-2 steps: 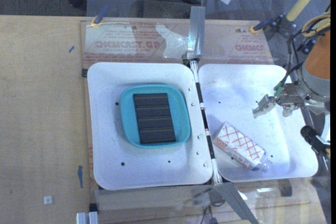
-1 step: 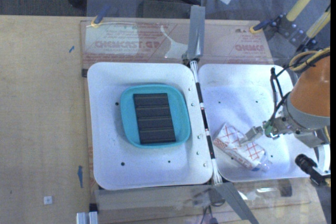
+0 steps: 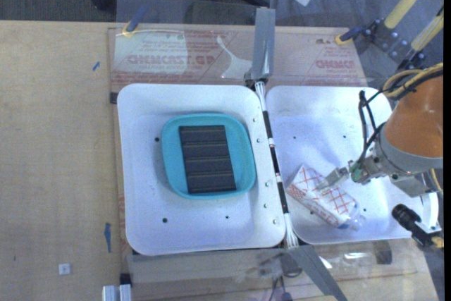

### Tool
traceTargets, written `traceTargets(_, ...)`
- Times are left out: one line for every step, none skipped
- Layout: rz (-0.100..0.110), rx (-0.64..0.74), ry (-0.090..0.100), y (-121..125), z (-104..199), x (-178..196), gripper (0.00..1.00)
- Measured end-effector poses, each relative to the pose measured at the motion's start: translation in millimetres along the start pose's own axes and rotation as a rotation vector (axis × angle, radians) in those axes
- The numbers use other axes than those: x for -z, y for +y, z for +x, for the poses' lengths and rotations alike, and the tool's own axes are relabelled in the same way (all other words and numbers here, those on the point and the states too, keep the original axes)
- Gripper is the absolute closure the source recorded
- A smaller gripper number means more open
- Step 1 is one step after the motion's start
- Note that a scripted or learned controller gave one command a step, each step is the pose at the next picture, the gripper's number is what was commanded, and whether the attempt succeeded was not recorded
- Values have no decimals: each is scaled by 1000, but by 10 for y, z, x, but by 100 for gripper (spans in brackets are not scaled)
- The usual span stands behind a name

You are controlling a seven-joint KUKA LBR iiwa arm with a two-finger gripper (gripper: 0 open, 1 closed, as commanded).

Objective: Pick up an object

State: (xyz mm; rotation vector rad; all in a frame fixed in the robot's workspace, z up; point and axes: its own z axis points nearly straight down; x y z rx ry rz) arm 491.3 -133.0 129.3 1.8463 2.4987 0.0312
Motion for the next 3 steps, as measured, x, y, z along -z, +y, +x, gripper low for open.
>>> traceTargets(-16, 91, -18, 66, 55, -34, 0)
traceTargets(-23, 144, -25, 100, 78, -37, 0)
traceTargets(10, 232, 5, 5, -102, 51, 0)
